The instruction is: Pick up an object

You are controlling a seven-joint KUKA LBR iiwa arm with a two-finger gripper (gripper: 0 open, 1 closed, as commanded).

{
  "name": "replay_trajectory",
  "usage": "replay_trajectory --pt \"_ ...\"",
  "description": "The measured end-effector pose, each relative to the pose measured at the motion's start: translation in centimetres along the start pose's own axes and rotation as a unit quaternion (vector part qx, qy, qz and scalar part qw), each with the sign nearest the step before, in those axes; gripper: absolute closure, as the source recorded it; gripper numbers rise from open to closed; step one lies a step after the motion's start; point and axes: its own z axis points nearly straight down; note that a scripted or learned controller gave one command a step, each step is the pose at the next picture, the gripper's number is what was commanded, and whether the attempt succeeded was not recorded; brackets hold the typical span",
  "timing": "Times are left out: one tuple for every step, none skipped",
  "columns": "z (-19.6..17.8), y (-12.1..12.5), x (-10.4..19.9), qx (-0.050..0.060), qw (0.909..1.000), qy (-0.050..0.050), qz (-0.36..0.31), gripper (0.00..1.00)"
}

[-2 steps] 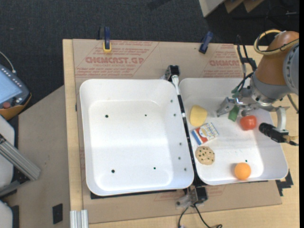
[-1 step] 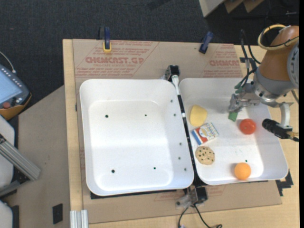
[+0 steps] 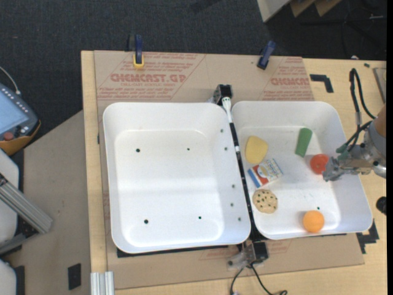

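The right bin holds several small objects. A red round object lies near its right side, and my gripper hangs low right beside it, touching or almost touching its right edge. A green block stands just above the red one. A yellow wedge, a small white, red and blue carton and a round speckled cookie lie along the bin's left side. An orange ball rests near the front wall.
The left bin sits beside the right one, with a black divider strip between them. Both rest on a brown cardboard sheet held by clamps at the back. A cable loops above the arm at the right.
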Motion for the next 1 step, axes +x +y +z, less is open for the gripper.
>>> replay_trajectory --pt "1.77 1.53 8.2 -0.001 1.0 0.002 -0.007 1.0"
